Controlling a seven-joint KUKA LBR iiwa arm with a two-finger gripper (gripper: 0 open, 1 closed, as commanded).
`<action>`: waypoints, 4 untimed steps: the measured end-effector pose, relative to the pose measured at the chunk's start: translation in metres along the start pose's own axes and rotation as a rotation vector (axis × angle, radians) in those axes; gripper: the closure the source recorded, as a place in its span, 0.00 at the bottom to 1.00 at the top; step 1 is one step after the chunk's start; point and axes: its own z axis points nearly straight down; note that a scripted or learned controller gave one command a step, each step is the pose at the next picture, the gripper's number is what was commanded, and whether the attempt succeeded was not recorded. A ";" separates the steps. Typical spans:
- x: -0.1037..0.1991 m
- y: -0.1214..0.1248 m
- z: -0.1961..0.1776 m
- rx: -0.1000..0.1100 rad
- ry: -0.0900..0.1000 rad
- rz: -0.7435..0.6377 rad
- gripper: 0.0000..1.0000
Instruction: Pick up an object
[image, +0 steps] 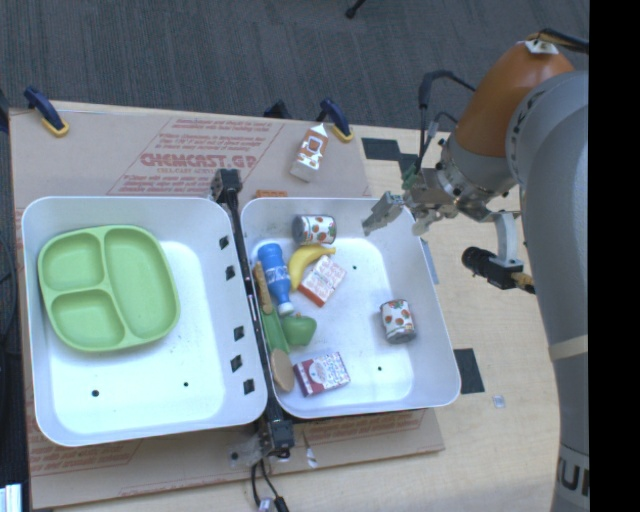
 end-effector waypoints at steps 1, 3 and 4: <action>0.000 -0.076 0.121 0.003 0.002 0.002 0.00; 0.047 -0.121 -0.008 -0.001 0.001 0.001 1.00; 0.019 -0.154 -0.012 0.001 0.001 0.003 1.00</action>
